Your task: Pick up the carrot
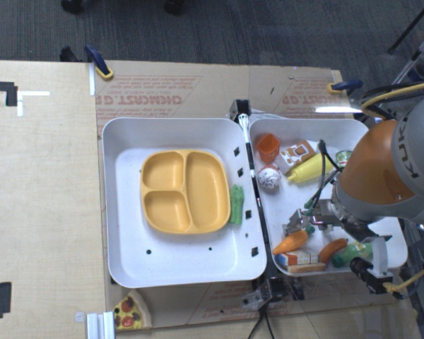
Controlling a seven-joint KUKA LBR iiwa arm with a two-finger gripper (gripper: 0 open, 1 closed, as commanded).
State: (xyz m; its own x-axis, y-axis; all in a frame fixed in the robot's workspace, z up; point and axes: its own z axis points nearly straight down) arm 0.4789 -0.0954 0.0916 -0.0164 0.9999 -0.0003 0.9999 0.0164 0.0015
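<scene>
Over the right bin [381, 127], the gripper [297, 224] hangs just above the carrot [291, 243].

Near that bin's front left corner the carrot lies slanted, its thick end toward the bin's middle, directly below the fingertips and close to touching them; it is not between them, and whether the jaws stand open or closed cannot be told. A yellow divided plate [186, 191] sits in the left bin [120, 210].
</scene>
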